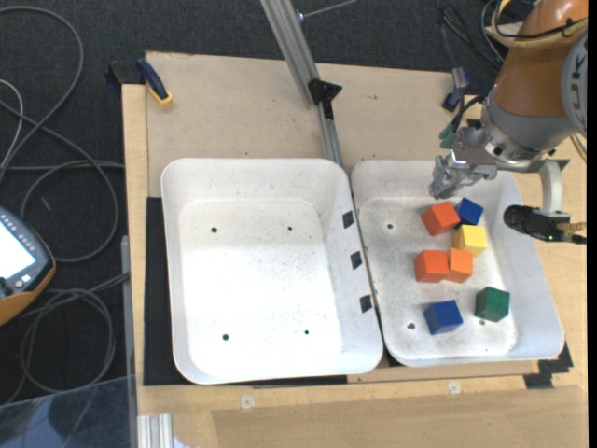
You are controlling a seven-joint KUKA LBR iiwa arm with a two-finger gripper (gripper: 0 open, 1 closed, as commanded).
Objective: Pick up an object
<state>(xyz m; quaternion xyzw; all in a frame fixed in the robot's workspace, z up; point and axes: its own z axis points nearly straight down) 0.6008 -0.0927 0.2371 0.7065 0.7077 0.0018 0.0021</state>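
Pincer (446, 187) hung at the upper part of the right bin (532, 278), grey metal, poised just above and left of an orange block (440, 218); whether it was wide or narrow could not be told from this slant, and nothing was seen gripped. Arm (536, 73) came in from the upper right of the frame, smooth grey casing with a glossy orange band above the wrist; part of a dark letter showed at its right edge, too cut off to read. Blocks lay clustered in the right bin, all small cubes with matte faces: the orange block nearest the pincer, a blue block (470, 212) touching it on the right, a yellow block (471, 239) just below that, two orange cubes (443, 265) pressed side by side in the middle, a green block (492, 303) toward the lower right, and a second blue cube (443, 316) at the bottom. Both bins were shallow white plastic with rounded corners, speckled with fine dark flecks. Left bin (187, 250) showed four small dark dots on its floor. Bench (233, 101) was pale, scuffed wood. A ribbed metal rail (294, 49) ran diagonally from the top of the frame down to the gap between the bins. Dark cables (56, 166) looped over the carpet at left.
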